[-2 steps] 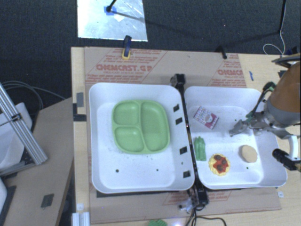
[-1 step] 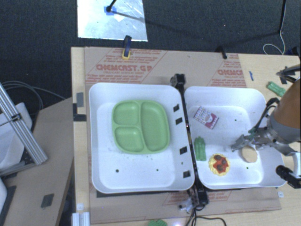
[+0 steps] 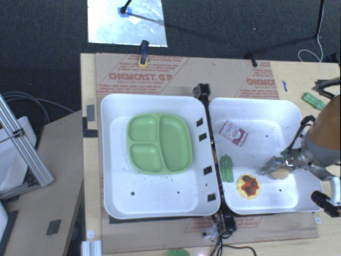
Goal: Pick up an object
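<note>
Two white bins stand side by side on the bench. The left bin (image 3: 114, 143) holds one thing, a green plate (image 3: 160, 143) with three compartments, which lies near the middle of the bin floor. The right bin (image 3: 256, 108) holds four things. One small red and white packet (image 3: 233, 133) lies toward the far left part of the floor; its print is too small to read. One green oblong piece (image 3: 227, 168) lies along the left wall. One round yellow toy with red spots (image 3: 248, 186), like a small pizza, lies near the front edge, just beside the green piece. One pale, tan round thing (image 3: 279, 172) lies toward the right side of the floor. There is one arm, and its gripper (image 3: 273, 165) is low inside the right bin, at the right side, touching or almost touching the tan thing. One dark finger (image 3: 266, 168) points to the left, toward the yellow toy, but I cannot tell if the gripper is spread or closed, nor if the tan thing is between its fingers. Under the bins lies a brown board (image 3: 176, 71) with red writing, printed two times along its far edge; it reads something like "CHEMCAST GP".
</note>
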{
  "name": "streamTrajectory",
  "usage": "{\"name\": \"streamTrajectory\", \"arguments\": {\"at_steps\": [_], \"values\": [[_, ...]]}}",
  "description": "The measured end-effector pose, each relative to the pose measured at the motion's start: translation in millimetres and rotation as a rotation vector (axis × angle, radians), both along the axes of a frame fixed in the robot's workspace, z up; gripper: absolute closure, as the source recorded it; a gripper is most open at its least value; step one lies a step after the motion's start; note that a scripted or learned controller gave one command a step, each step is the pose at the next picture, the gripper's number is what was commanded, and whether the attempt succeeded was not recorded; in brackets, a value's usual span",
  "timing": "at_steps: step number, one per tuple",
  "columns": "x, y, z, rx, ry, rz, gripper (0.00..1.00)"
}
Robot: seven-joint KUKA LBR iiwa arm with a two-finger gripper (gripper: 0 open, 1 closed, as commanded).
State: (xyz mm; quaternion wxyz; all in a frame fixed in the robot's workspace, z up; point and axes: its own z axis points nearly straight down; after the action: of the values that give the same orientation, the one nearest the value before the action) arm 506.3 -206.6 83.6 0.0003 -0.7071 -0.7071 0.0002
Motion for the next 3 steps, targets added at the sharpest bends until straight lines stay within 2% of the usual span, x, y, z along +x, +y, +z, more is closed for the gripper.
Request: {"name": "streamTrajectory", "arguments": {"at_steps": [1,2,3], "values": [[3.3,-0.6,14.8,-0.002,-0.01,0.001,1.0],[75.0,53.8,9.0,-0.009,-0.024,0.01,1.0],[138.8,131.1,108.6,0.0,-0.017,0.014,1.0]]}}
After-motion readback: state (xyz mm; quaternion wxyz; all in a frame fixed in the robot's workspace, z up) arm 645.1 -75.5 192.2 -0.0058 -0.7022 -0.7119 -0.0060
